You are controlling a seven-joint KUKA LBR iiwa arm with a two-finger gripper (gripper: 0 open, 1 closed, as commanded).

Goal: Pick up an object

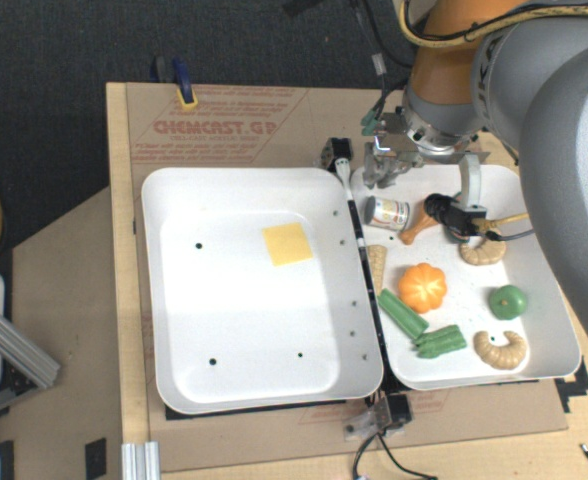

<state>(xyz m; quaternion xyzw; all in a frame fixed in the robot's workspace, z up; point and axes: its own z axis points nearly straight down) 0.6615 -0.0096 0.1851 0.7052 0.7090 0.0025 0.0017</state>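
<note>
Upper right of the frame, the hand [414, 163] hangs over the small can [387, 211], apparently lining up; its grip I can't tell.

A robotics laboratory test cell: a large grey industrial arm with an orange band [464, 28] and looping cables reaches over a table topped with brown printed cardboard [224, 118], where two shallow white plastic bins [164, 298] sit side by side. The right-hand bin [544, 353] holds toy plastic food, among them a small orange pumpkin [423, 286] and a green ball [508, 301]. Dark carpet [54, 58] covers the floor, and an aluminium framing rail [14, 343] stands at left.
</note>
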